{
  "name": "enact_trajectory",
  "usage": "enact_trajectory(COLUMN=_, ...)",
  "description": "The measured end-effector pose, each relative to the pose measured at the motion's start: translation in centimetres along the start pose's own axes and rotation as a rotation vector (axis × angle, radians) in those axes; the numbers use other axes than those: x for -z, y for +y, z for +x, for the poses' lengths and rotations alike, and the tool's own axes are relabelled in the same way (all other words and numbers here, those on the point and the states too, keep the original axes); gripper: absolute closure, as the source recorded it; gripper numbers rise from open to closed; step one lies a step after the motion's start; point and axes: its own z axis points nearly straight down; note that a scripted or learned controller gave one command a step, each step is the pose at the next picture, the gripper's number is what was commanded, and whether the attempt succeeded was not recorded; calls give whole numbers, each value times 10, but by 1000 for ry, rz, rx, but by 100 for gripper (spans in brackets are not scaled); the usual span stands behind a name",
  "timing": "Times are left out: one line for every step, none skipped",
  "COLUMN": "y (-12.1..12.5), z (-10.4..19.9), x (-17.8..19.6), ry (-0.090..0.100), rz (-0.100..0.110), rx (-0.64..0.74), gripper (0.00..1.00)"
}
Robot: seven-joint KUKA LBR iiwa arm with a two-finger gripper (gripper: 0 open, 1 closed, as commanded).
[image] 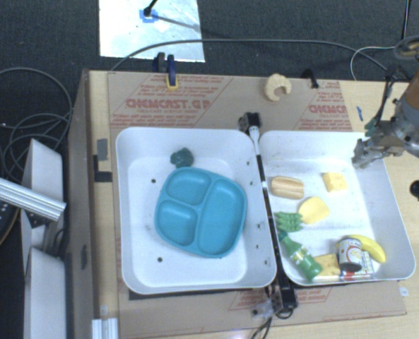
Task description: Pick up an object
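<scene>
A blue plastic divided plate [199, 212] is seen in the left white bin [135, 189]; the hand [368, 154] is poised at the right white bin's [396, 217] far right corner.

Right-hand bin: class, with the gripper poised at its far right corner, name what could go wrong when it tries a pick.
1. The yellow banana, small can and green toy crowd together; a grab may nudge neighbours.
2. The gripper hovers near the white bin's rim and might strike it descending.

The bench [216, 101] carries two white bins, the left bin [135, 210] and the right bin [389, 210], side by side, and a small beige piece [277, 87] behind them.
</scene>
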Motion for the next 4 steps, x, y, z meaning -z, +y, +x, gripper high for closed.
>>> enact_trajectory(y=0, z=0, x=-1, ry=0, rz=2, rx=-1, gripper=0)
enact_trajectory(y=31, z=0, x=-53, ry=1, rz=4, rx=0, gripper=0)
enact_trajectory(y=42, z=-15, x=-124, ry=1, rz=6, rx=-3, gripper=0)
enact_trajectory(y=26, z=-21, x=-149, ry=0, rz=3, rx=-2, gripper=0)
